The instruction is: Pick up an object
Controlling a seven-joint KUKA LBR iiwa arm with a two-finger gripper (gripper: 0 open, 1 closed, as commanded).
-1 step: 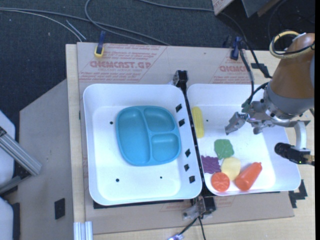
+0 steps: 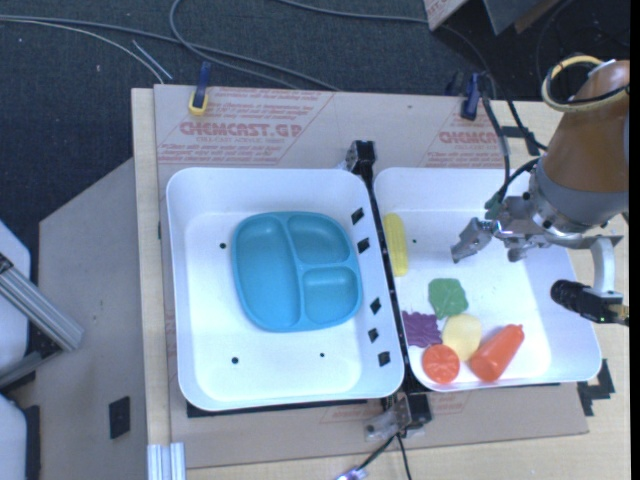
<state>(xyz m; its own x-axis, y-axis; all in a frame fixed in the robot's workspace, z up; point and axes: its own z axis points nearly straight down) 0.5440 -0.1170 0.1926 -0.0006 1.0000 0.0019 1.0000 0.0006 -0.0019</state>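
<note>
claw [image 2: 493, 240] hovers above right bin [image 2: 570, 368], holding nothing.

floor [image 2: 80, 98]: dark carpet | cables [image 2: 230, 8]: 2 loose | bench [image 2: 250, 118]: cardboard-topped

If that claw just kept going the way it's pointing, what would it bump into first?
Probably the bare floor of the right bin. The gripper points down and leftward, landing short of the yellow corn and above the green toy. Depth is hard to judge from this view.

Left bin [image 2: 200, 298]: divided tray [image 2: 296, 269] at centre. Right bin [image 2: 560, 363]: corn cob [image 2: 397, 243] at 9 o'clock along the divider; broccoli [image 2: 447, 295] centre; grapes [image 2: 419, 327], tomato [image 2: 440, 364], lemon [image 2: 462, 333], carrot [image 2: 497, 352] clustered toward 6 o'clock.
</note>
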